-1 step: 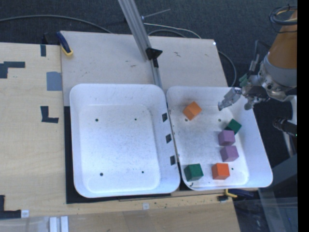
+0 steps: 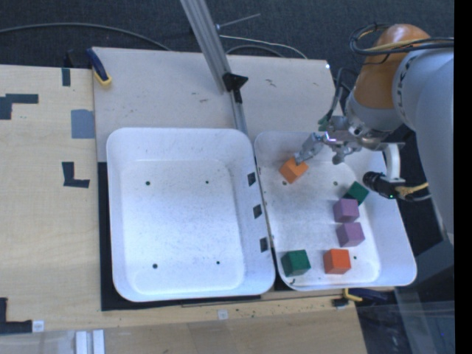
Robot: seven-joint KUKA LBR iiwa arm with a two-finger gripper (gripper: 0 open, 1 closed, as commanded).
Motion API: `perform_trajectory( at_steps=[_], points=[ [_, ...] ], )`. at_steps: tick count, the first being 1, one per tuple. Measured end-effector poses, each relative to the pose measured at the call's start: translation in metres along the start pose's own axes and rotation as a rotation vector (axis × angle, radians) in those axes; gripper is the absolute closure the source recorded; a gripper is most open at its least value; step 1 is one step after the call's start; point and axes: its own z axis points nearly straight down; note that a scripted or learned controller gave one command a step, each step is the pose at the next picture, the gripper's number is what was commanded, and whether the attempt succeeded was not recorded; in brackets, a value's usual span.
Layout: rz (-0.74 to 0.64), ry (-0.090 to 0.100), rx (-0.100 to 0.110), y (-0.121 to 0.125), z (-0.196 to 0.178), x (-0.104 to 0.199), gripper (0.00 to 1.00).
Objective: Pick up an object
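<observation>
Six blocks sit in the right bin [image 2: 383, 271], and my tool [image 2: 308, 155] is down among them at the bin's far edge. One finger tip reaches to the orange block [image 2: 293, 170] near the far left corner, right at its upper side; whether it touches I cannot make out, and I cannot tell if the tool is spread or clenched, since the wrist hides the rest. I see no block between the fingers, so I judge the pick not yet made: the grip and the lift are both left to do. The orange block looks small and cube-like, tilted a little off square with the bin walls, resting on the bin floor. The others lie well apart from it: a dark green block [image 2: 357, 192] by the right wall, two purple blocks [image 2: 346, 210] just below it, and a green block [image 2: 296, 262] and a second orange-red block [image 2: 337, 260] along the near edge. The left bin [image 2: 118, 220] holds nothing I can see
</observation>
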Motion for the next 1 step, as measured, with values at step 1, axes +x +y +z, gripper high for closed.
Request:
perform_trajectory(
  at_steps=[1],
  points=[
    [0.002,-0.001,-0.004,-0.0002,-0.0055,-0.0015,0.0]
  ],
)
